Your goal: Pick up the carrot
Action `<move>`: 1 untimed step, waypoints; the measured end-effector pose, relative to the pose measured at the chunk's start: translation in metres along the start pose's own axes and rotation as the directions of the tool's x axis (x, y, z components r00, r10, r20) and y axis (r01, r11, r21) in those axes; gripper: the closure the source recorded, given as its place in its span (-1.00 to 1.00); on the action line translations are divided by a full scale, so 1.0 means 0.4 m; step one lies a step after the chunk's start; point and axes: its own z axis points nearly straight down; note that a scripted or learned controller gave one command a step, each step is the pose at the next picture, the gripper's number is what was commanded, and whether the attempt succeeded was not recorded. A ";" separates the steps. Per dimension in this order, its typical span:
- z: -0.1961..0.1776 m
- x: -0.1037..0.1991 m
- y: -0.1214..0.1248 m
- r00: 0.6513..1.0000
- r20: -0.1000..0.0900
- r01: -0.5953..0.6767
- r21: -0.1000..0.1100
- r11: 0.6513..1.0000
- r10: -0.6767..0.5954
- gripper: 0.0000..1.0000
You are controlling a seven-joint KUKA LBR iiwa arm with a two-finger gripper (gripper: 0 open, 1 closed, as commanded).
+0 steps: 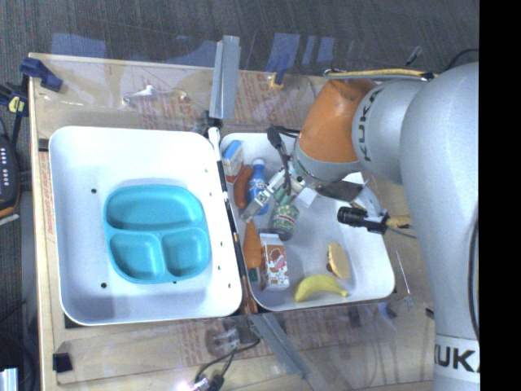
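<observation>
Carrot lies in the right bin; arm bends over it, claw state unclear.

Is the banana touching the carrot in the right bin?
Apart. The camera view shows the banana near the bin's front wall and the carrot by the left wall, with a small carton between them.

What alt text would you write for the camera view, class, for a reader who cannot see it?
A grey KUKA arm's gripper hangs over the right white bin, above a carrot lying by its left wall, with a banana and a small carton nearby. The left bin holds a blue divided tray.
</observation>
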 end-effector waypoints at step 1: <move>-0.012 0.079 -0.001 0.996 0.018 0.086 0.006 0.996 -0.086 -1.00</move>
